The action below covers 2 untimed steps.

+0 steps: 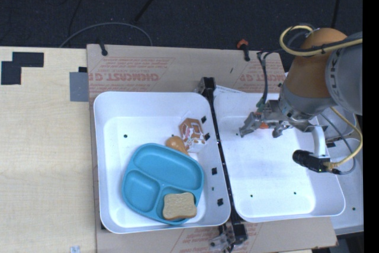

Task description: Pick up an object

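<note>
The left bin [112,127] holds a blue divided plate [157,178] with a tan slice of bread [179,205] in its near right compartment. A small orange object [175,143] lies at the plate's far edge. Beside it sits a brown and white patterned object [192,130]. My gripper [259,130] hangs over the far part of the right bin [278,186], right of the divider. Its two fingers are spread apart, open, with nothing between them. All the objects lie in the other bin, well to the gripper's left.
A black divider [216,151] runs between the two bins. The grey arm with its orange band [314,62] and looping cables comes in from the right over the right bin's far corner. Cardboard [154,71] lies under the bins, with the wooden bench [41,151] to the left.
</note>
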{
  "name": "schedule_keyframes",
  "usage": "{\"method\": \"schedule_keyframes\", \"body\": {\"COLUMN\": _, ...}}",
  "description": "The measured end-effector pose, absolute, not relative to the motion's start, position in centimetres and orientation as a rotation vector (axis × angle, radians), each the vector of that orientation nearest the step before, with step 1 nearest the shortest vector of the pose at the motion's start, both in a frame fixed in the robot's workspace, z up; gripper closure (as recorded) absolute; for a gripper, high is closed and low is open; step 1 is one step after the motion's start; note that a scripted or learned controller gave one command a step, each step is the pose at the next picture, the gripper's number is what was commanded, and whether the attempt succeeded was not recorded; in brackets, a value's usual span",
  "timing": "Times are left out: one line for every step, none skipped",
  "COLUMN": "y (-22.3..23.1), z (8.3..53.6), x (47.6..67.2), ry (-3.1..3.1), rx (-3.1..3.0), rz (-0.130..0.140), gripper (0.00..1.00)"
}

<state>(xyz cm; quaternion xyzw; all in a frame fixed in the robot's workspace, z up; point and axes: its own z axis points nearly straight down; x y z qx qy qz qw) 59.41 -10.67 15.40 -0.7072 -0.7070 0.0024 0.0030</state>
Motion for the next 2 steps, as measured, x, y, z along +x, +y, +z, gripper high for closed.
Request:
{"method": "schedule_keyframes", "body": {"y": -10.3, "z": 11.1, "x": 59.3, "ry": -2.216, "rx": -2.218, "rz": 0.006, "gripper": 0.0}}
{"method": "schedule_keyframes", "body": {"y": -10.5, "z": 12.3, "x": 59.3, "ry": -2.212, "rx": -2.225, "rz": 0.005, "gripper": 1.0}}
